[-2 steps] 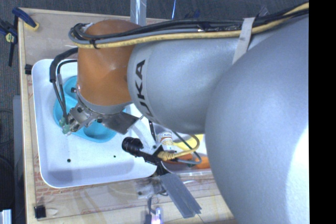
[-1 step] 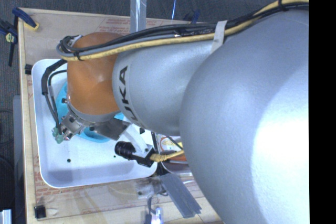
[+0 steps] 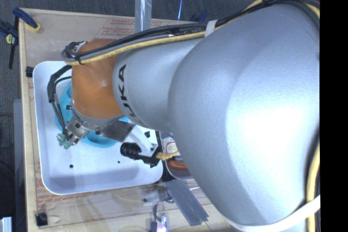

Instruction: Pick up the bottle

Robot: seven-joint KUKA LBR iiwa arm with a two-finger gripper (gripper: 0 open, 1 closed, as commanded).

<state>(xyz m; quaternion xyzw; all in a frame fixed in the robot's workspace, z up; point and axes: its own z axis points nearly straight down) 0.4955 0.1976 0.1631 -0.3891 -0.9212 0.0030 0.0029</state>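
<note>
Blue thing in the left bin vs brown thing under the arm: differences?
Colour: the blue thing is light blue, the brown thing dark reddish brown.
Place: the blue thing lies in the left bin; the brown thing sits beyond that bin's right wall, by the bottle.
Visibility: more shows of the blue thing than of the brown thing.
Shared: both have curved edges and lie partly under the arm.

My big smooth grey arm (image 3: 244, 89) reaches in from the right, with the orange band (image 3: 95, 84) right behind my small metal gripper (image 3: 69, 138), which points down and leftward.
</note>
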